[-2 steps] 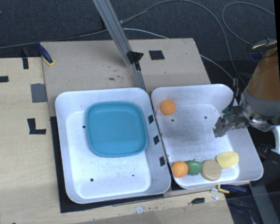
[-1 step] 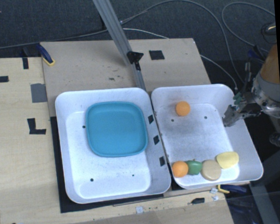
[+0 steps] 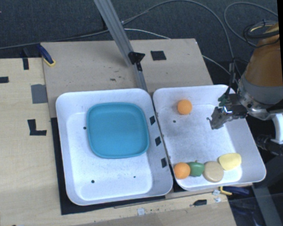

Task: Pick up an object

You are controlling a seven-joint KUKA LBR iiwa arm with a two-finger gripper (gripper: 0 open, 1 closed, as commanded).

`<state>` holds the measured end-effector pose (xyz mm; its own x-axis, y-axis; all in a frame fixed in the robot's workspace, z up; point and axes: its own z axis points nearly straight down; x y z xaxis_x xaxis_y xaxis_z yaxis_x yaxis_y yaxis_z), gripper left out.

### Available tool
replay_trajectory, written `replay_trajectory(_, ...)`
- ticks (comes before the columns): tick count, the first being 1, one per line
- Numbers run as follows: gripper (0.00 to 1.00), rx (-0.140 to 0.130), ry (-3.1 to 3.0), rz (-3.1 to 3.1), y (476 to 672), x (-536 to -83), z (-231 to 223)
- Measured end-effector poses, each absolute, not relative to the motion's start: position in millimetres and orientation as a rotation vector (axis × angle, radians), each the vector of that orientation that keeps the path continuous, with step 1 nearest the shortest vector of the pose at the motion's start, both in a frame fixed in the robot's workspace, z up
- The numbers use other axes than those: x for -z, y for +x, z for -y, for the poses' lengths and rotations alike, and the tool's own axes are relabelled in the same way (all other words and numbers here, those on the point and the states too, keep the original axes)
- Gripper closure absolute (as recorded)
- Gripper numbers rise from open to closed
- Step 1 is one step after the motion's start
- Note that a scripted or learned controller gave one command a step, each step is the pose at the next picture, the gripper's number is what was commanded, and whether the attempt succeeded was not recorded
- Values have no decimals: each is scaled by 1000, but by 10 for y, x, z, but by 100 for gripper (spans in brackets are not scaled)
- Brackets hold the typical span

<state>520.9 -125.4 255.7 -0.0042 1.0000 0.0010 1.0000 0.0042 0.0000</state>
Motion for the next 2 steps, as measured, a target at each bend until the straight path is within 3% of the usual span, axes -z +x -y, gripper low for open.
replay_trajectory(2,100,-1,-2216,2225,5413,-2312,182)
